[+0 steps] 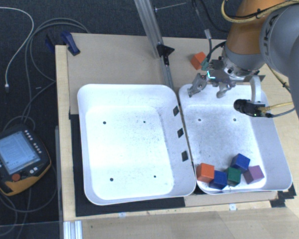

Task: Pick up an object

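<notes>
Orange, blue, green and purple cubes are sitting bunched in the near corner of the right bin (269,148), and that is where we are looking for something to lift. Our hand (212,89) is hanging over the far edge of the same bin, its two fingers (195,88) spread apart with nothing between them. So the whole cluster is lying toward the camera from the hand, well apart from it, across the bare middle of the bin. Nearest to our line of travel are the orange cube (206,172) on the left of the group and the blue cube (240,162) standing a little farther in; the second blue cube (220,179), the green cube (233,175) and the purple cube (253,173) are pressing close together along the near wall. We are judging the orange cube the easier target, since its left side is looking free. Another orange cube (198,60) is lying outside the bins on the tabletop (114,59), just beyond the hand. The left bin (89,98) is offering us no cubes.
</notes>
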You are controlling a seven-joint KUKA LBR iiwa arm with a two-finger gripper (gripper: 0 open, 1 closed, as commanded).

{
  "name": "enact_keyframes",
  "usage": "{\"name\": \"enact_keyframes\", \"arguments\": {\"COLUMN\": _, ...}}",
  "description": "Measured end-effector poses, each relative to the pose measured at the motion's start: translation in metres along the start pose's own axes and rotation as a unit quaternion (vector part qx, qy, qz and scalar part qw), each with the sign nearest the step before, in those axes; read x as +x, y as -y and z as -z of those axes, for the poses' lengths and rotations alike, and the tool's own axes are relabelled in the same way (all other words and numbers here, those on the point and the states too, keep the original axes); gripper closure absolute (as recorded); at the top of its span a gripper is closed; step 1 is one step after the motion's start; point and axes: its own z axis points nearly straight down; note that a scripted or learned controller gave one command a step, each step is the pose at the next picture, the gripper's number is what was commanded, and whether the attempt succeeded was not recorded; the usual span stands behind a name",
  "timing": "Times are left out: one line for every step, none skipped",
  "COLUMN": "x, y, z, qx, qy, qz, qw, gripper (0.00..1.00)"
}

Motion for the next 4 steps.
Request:
{"name": "enact_keyframes", "arguments": {"x": 0.062, "y": 0.012, "z": 0.0, "qx": 0.003, "qy": -0.002, "qz": 0.003, "qw": 1.0, "gripper": 0.0}}
{"name": "enact_keyframes", "arguments": {"x": 0.047, "y": 0.025, "z": 0.0, "qx": 0.003, "qy": 0.0, "qz": -0.001, "qw": 1.0, "gripper": 0.0}}
{"name": "enact_keyframes", "arguments": {"x": 0.118, "y": -0.016, "z": 0.0, "qx": -0.002, "qy": -0.002, "qz": 0.004, "qw": 1.0, "gripper": 0.0}}
{"name": "enact_keyframes", "arguments": {"x": 0.071, "y": 0.031, "z": 0.01, "qx": 0.003, "qy": 0.0, "qz": -0.002, "qw": 1.0, "gripper": 0.0}}
